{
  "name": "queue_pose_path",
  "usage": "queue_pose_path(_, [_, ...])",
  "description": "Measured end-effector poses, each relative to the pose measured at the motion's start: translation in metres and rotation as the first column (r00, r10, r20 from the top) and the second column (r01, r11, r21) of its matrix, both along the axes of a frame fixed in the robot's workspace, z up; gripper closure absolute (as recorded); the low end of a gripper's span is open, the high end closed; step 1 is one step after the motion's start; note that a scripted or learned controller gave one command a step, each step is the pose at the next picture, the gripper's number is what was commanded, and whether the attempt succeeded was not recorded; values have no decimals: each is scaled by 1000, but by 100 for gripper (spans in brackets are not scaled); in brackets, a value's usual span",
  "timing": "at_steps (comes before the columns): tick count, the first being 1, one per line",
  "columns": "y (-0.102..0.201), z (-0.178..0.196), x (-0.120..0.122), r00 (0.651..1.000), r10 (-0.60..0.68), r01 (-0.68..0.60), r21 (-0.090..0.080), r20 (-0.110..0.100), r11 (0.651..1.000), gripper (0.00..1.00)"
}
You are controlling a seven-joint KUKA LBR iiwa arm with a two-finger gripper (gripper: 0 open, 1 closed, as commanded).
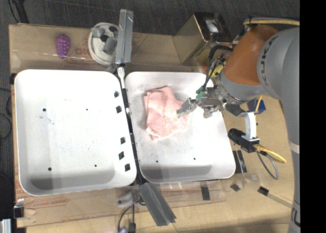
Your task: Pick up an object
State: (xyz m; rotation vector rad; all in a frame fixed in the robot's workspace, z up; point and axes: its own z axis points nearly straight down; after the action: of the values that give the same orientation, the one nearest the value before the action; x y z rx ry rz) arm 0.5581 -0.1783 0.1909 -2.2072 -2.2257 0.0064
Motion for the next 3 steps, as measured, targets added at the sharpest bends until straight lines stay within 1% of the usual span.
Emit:
queue_pose_path(1, [-2,-98,70,978,207,-207,-2,6,978,0])
queue_pose_path(2, [-30,-99,100,980,198,-198,-1,6,980,0])
queue_pose_path(3, [-29,-99,100,964,267,-267,0,4,964,0])
